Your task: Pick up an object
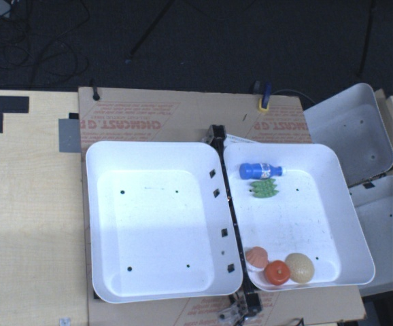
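The gripper's state cannot be told from this view, and no object is in its hold. By the rig, the arm comes in from the right, so I judge the pick has not begun.

The tabletop (26,202) carries a cardboard sheet (156,117), and on that sit the two bins. Taking the right bin (305,223) as the landmark, the left bin (149,223) touches its left wall.

Every candidate lies inside the right bin, which is the side nearer the arm's entry. A blue bottle (261,171) lies flat near the bin's far wall, left of centre. Its long axis runs left to right across the view, with the pale cap pointing right. A tan ball (300,267) sits at the bin's near wall. A red ball (277,272) touches its left side, and a pink piece (256,257) sits just beyond that, against the bin's left wall. A small green piece (264,189), too small to identify, lies just on the near side of the bottle, close to it and perhaps touching.

From the right, each object lies leftward across the bin floor. The bottle seems the easiest target: a closure across its short width, with care taken to avoid the green piece. The three near-wall objects are crowded against each other and the wall, which would likely hinder a grasp.
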Tool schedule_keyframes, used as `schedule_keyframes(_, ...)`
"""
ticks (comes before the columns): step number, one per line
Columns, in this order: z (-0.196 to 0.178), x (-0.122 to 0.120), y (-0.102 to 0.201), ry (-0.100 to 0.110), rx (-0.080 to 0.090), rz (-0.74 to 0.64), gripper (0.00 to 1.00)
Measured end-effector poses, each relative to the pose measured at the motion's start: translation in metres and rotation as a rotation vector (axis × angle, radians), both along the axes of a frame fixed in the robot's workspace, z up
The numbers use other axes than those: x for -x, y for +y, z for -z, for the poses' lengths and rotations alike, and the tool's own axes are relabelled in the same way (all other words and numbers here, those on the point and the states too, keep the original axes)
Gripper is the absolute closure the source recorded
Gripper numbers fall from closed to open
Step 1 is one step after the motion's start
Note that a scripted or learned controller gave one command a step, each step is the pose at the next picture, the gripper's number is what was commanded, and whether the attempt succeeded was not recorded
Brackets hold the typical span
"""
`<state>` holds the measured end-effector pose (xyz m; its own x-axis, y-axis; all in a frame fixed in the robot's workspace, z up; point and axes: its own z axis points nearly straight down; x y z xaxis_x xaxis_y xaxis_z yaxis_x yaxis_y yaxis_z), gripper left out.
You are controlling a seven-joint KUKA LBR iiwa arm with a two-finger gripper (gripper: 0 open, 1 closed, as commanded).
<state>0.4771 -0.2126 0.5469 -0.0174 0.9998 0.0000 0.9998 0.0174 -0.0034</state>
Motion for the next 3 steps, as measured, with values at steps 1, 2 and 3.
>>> schedule_keyframes(1,-0.0098,-0.0009,0.0004,0.001,0.000,-0.004,1.00)
schedule_keyframes(2,-0.0095,-0.0009,0.0005,0.002,0.000,-0.005,0.00)
schedule_keyframes(3,-0.0195,-0.0019,0.0009,0.002,0.000,-0.009,1.00)
